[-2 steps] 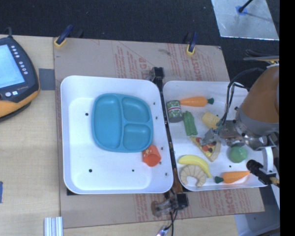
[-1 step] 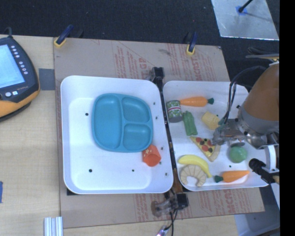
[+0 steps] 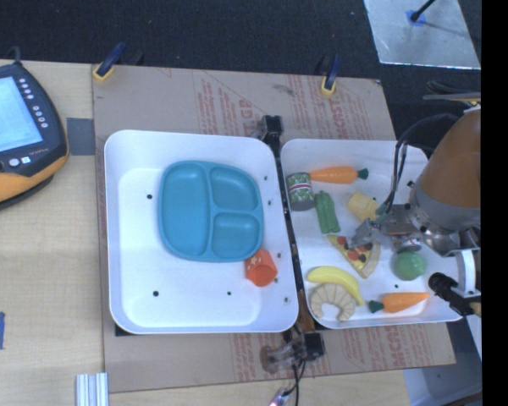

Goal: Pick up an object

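One flat pizza slice (image 3: pixel 356 254), yellow crust, beneath the gripper (image 3: pixel 366 234).

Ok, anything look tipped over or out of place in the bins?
Mostly tidy. One oddity: a small orange cup lies tipped on its side in the left bin, just below the blue divided plate.

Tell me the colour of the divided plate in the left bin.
Light blue; the divided plate shows plainly in the camera view.

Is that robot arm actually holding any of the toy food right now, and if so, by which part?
It cannot be told. The gripper hangs low over the pizza slice in the right bin, but nothing is visibly clamped between its fingers.
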